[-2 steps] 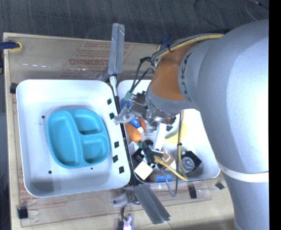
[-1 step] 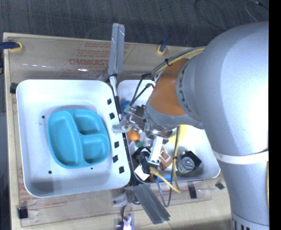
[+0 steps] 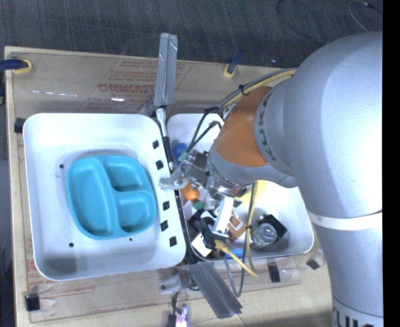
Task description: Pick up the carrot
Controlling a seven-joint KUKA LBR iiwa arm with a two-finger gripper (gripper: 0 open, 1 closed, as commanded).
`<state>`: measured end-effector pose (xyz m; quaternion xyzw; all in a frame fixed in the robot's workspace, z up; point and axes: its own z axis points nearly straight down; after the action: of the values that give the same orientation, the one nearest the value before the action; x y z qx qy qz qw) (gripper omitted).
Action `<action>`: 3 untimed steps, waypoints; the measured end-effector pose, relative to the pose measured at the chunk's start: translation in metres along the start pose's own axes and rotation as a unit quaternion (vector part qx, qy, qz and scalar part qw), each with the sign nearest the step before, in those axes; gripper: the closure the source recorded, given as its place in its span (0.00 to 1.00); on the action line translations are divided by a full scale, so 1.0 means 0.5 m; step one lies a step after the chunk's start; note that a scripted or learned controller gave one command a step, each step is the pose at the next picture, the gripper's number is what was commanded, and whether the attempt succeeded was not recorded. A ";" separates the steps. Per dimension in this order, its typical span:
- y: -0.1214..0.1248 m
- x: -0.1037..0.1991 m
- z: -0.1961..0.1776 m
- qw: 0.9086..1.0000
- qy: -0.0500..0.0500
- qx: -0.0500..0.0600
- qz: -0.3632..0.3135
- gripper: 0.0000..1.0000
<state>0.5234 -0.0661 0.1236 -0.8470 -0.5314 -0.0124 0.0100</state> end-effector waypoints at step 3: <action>0.015 -0.101 0.028 0.986 -0.011 -0.006 0.168 0.00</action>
<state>0.5084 -0.1145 0.1081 -0.9244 -0.3814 -0.0040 0.0013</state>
